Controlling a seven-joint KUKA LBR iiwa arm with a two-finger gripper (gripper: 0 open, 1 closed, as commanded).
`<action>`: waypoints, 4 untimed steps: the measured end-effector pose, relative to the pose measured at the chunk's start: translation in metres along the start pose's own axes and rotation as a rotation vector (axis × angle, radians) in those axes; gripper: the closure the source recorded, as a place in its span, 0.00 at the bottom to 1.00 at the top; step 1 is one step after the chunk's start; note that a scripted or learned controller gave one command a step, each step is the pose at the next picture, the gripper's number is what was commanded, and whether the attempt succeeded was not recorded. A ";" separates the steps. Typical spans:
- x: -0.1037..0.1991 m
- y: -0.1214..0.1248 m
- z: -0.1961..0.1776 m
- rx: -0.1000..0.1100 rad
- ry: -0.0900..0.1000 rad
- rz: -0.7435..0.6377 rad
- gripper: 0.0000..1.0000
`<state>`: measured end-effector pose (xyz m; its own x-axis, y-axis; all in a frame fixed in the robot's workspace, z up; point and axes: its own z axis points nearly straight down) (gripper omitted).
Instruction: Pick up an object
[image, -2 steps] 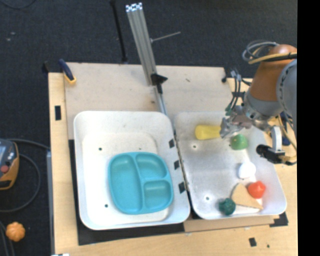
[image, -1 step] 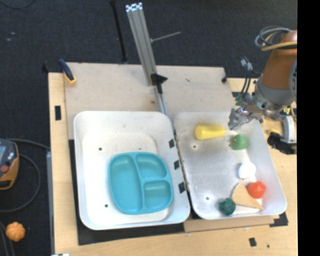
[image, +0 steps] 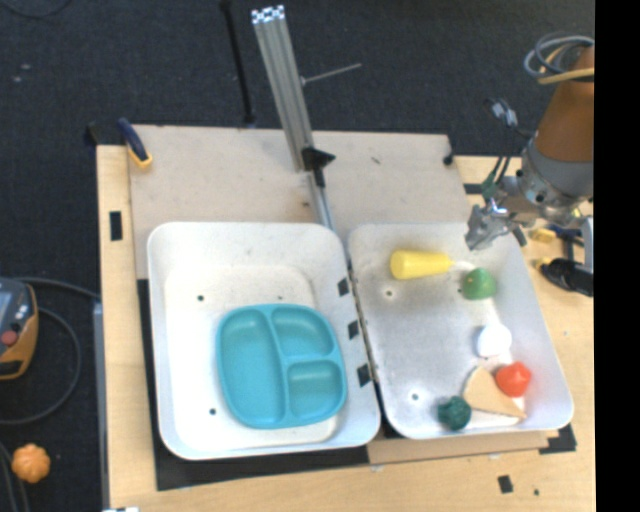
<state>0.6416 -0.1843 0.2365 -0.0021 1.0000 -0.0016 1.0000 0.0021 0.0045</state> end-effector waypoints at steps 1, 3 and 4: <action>0.057 -0.013 0.006 0.004 0.002 -0.004 1.00; 0.150 -0.040 0.002 0.005 0.003 -0.004 1.00; 0.204 -0.048 0.009 0.004 0.003 -0.005 1.00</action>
<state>0.5933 0.0198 0.2273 -0.0074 1.0000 0.0013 1.0000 0.0074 0.0003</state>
